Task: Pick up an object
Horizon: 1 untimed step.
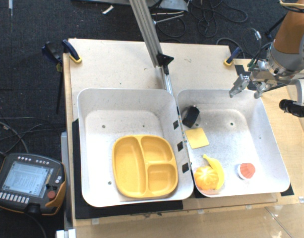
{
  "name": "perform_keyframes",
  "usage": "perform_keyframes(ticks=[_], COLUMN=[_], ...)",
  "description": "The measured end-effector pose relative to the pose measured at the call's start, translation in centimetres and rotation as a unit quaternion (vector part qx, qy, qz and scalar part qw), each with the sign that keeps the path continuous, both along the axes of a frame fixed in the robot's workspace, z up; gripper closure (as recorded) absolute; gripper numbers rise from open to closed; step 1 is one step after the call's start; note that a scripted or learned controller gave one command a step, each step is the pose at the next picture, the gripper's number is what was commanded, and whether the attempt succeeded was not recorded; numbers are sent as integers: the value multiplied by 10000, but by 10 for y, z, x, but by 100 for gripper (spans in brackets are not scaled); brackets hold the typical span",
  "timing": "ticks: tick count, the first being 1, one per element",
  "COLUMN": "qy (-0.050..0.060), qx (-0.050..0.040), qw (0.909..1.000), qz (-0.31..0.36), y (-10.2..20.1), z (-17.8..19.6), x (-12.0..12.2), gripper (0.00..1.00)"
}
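**Claw up over far edge of right bin, nothing in it**

The claw (246, 87) hangs above the far right rim of the right bin (271, 143), fingers (237, 87) spread apart w/ nothing between them. Grey wrist and orange band of the arm (289, 38) run off to the upper right.

Below and left of the claw, in the right bin: a small black object (190, 115) near the bin's left wall, tilted. Just in front of it a flat yellow square (197, 138). Near the front edge a small white bowl (210, 190) w/ an orange (207, 179) and a banana (215, 168) in it, touching each other. To its right, apart, a small round red-topped piece (247, 170). All objects sit well apart from the claw.

Left bin (92, 113) holds a yellow divided plate (145, 165), 3 compartments, lying flat toward the front.

Both bins rest on the table (117, 63). A teach pendant (27, 182) lies on the floor at lower left.
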State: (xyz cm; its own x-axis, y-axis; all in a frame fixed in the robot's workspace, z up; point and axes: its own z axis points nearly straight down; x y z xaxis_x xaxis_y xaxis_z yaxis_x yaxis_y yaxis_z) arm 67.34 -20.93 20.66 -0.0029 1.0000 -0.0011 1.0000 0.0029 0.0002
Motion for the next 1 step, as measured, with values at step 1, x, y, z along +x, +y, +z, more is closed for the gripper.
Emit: perform_keyframes(ticks=[1], qy=[1], qx=[-3], qw=[10000], qz=[-1], y=[0], z=[0], x=[0], gripper=[0])
